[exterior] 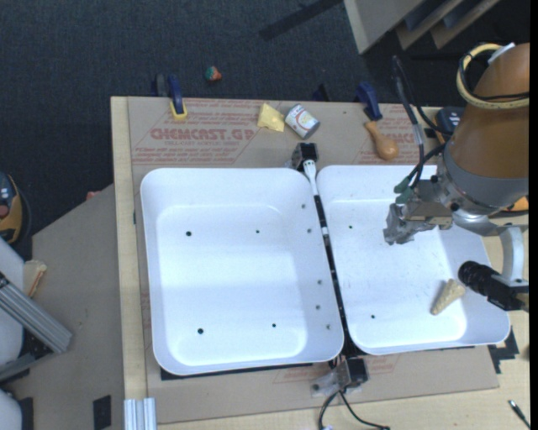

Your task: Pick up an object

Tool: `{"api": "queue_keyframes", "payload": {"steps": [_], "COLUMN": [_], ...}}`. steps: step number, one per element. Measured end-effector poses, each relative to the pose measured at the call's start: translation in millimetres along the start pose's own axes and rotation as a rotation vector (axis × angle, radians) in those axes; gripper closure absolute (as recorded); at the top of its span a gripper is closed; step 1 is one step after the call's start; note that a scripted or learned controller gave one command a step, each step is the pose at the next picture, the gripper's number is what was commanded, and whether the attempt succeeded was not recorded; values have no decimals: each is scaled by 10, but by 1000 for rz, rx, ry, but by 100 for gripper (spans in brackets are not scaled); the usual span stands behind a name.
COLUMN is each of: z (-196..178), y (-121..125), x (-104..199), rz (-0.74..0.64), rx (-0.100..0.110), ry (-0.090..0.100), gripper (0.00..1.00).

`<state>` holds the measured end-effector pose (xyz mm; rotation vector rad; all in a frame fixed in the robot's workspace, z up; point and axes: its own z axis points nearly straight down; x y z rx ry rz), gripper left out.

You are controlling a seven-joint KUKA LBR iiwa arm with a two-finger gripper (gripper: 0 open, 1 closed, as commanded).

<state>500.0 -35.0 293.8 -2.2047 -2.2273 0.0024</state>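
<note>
Over the upper middle of the right bin (pixel 370 332) hangs my gripper (pixel 402 227), and I cannot tell its state from this angle. My target, the tan cone-shaped object (pixel 447 296), lies lower right in that bin, well apart from me. I judge the best approach is to translate toward it, descend vertically and straddle its narrow width.

Bench (pixel 126 252) on dark carpet, seen from above.
Dark blue-grey carpet floor (pixel 76 50) fills top & left; cardboard sheet (pixel 202 133) printed in red covers bench top, held w/ blue clamps (pixel 176 94) at far edge. Aluminium rail (pixel 34 315) lies at lower left; pale wooden furniture (pixel 412 21) at top right.
</note>
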Motion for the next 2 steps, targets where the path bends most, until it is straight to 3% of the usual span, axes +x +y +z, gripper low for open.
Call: {"api": "queue_keyframes", "payload": {"steps": [1, 2], "z": [-1113, -2493], "y": [-201, -209], "x": [811, 988], "rz": [-1, 7], "rx": [-21, -26], "ry": [0, -1], "gripper": [100, 100]}}
